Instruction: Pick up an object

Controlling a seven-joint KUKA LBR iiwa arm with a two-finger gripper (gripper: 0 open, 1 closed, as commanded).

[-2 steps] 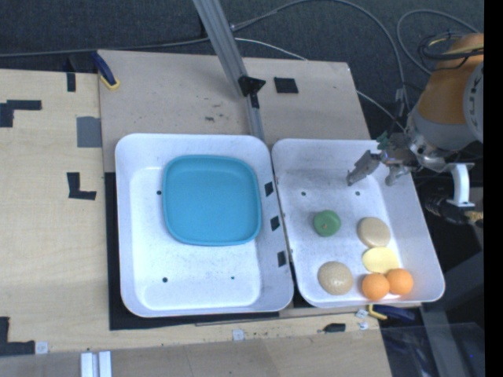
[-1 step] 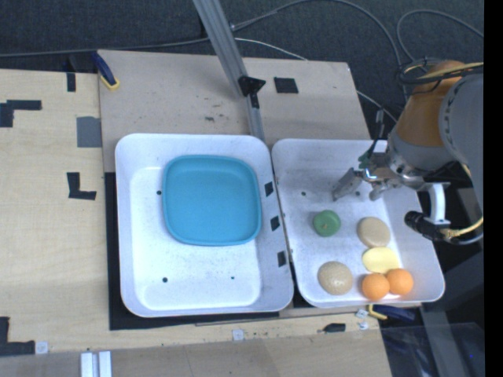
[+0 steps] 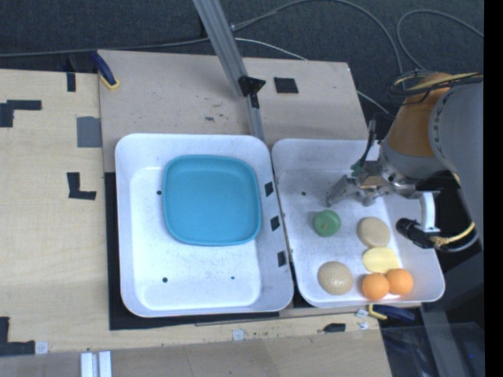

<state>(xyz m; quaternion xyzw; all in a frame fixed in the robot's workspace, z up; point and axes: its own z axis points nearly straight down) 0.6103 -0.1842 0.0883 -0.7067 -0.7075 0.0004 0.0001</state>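
- We see the arm (image 3: 460,124): bulky rounded grey casing with an orange band (image 3: 409,128) near the wrist.
- Gripper (image 3: 354,188): small metal assembly, dark slim fingers, some brownish parts at its base.
- Black cable with yellow ends (image 3: 428,236) and a white piece beside the wrist.

Two bins sit side by side on the table (image 3: 47,234). The left bin (image 3: 141,281) holds a square plate (image 3: 211,199) toward its rear. The right bin (image 3: 302,171) holds six items: a round piece (image 3: 327,223) near its middle; to that piece's right, an oval piece (image 3: 374,231); in front of the oval, a flat piece (image 3: 380,258); along the front edge, from left to right, a rounded lump (image 3: 335,277) and two balls (image 3: 375,287) (image 3: 400,281) touching each other. The end effector (image 3: 350,190) is over the rear half of the right bin, behind the round piece.
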